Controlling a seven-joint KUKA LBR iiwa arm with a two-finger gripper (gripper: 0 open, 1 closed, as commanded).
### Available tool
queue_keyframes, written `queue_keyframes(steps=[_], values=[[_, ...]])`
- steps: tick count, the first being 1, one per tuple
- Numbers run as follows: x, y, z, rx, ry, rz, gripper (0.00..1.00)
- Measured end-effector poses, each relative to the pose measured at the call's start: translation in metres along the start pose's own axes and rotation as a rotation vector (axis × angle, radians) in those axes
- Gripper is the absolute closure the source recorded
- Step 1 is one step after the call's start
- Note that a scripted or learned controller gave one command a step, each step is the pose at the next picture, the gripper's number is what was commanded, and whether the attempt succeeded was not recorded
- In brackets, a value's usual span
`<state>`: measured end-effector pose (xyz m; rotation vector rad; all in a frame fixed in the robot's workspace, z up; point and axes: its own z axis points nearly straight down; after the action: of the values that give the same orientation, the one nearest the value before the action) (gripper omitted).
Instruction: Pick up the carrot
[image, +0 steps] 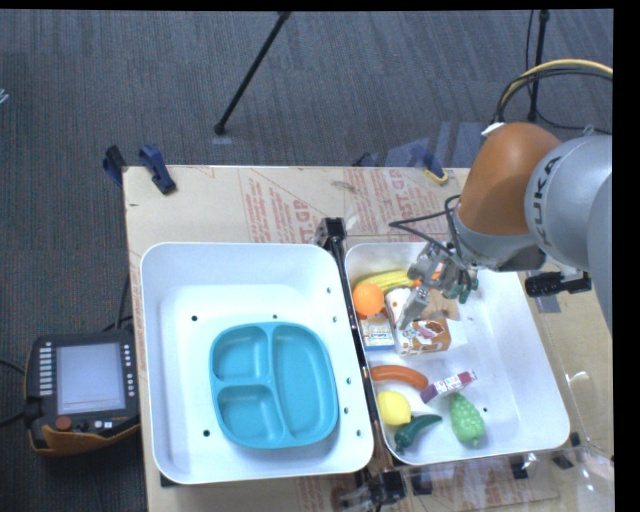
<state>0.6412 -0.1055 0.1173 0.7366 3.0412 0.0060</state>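
Grey arm with orange band (510, 190) reaches in from the right; hand (432, 280) hangs over the right white bin (530, 370), fingers' state undeterminable. Long orange carrot (398, 377) lies apart, nearer the front.

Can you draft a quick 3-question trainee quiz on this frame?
1. True or false: the carrot lies in the right bin.
2. Which item sits on the left bin's floor? A) blue divided plate B) lemon C) orange
3. The gripper hovers nearer to which: the orange or the carrot?

Key: 1 true; 2 A; 3 the orange.
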Motion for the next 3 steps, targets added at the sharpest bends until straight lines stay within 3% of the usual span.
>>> queue_keyframes(steps=[1, 2, 3], values=[[-0.001, -0.021, 0.028, 0.008, 0.008, 0.443, 0.0], [0.035, -0.125, 0.028, 0.014, 0.008, 0.433, 0.0], [-0.02, -0.11, 0.029, 0.01, 0.008, 0.657, 0.0]])
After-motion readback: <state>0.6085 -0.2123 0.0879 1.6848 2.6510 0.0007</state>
